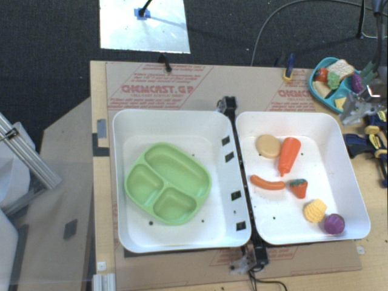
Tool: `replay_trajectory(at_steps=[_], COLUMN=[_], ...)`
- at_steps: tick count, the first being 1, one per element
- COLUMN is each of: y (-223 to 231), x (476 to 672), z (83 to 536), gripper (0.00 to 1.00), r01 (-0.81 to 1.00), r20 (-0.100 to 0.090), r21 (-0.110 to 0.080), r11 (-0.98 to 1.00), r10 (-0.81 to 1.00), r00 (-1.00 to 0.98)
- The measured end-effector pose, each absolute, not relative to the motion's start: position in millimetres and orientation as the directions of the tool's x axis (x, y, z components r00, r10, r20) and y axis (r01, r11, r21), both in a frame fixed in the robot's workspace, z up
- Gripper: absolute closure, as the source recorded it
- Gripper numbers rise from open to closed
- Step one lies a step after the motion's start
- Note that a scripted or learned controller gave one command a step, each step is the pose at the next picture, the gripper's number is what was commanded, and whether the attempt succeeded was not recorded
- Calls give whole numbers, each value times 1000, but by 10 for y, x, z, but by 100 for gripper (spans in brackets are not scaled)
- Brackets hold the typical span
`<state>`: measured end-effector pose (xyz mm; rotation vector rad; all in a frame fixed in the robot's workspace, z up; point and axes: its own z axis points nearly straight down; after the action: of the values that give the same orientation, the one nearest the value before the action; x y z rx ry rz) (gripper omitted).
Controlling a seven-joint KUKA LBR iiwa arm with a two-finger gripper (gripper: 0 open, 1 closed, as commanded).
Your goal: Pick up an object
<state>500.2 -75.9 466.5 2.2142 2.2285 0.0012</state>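
The right white bin (348,162) holds several toy foods. A tan round piece (267,145) lies at the back left, with an orange carrot (288,155) slanting beside it. An orange-red sausage (267,183) lies in the middle, next to a small red and green piece (297,187). A yellow ridged piece (314,210) and a purple ball (333,224) sit near the front right corner. The left white bin (121,162) holds a green divided plate (167,183).
A teal bowl (321,90) with more toy foods stands on the bench at the back right. Blue clamps (370,139) lie at the right edge. A black divider (239,174) joins the two bins. A cable (285,17) loops behind the bench.
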Motion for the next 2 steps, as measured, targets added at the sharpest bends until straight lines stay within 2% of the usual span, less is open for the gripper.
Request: replay_trajectory(at_steps=[1, 2], y=[-1224, -1199], x=[5413, 5326], z=[4117, 5438], gripper=[100, 100], r01=[1000, 1000], r20=[-2, -4], r21=[-1, 18], r11=[-1, 5], r10=[1000, 1000], r00=[1, -5])
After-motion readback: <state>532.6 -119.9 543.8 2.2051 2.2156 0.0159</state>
